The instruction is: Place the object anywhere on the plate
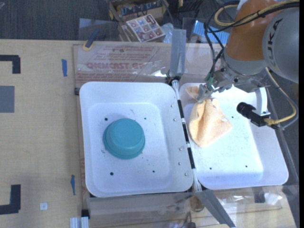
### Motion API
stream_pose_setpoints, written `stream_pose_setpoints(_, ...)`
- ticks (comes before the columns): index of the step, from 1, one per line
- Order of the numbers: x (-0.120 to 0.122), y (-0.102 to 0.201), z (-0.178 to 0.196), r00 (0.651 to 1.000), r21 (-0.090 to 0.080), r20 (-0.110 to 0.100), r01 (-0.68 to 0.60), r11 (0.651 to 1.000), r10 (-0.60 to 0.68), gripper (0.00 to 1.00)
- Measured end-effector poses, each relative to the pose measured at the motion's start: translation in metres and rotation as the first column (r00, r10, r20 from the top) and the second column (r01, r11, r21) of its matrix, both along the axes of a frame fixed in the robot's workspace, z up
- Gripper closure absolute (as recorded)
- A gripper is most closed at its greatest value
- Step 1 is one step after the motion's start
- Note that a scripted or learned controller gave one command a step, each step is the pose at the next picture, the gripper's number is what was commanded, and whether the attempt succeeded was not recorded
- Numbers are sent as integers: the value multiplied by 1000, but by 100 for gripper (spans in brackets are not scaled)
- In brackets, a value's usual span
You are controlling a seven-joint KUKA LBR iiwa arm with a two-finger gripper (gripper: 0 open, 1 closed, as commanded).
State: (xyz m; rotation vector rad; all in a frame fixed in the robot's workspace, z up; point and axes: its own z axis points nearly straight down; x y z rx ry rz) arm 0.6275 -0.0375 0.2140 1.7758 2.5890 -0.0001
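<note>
A teal round plate [124, 137] sits upside down in the middle of the left bin [95, 99]. An orange-yellow cloth [208, 123] lies at the left side of the right bin [270, 165], close to the divider. Its upper end is drawn up into a peak. My gripper [206, 93] is right at that peak, shut on the cloth, with the cloth's top pinched between its fingers. The rest of the cloth drapes down and spreads toward the bin floor. A small fold of cloth [192, 91] shows to the left of the fingers.
The grey arm with its orange band [249, 27] reaches in over the back right of the right bin. A black cylindrical part [248, 111] with a yellow cable sticks out to the gripper's right. Cardboard boxes and clutter [142, 23] lie behind the bins.
</note>
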Motion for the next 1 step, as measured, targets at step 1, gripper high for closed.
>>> stream_pose_setpoints(1, 1, 1, 11, 1000, 0, 3, -2, 1000, 2, 100)
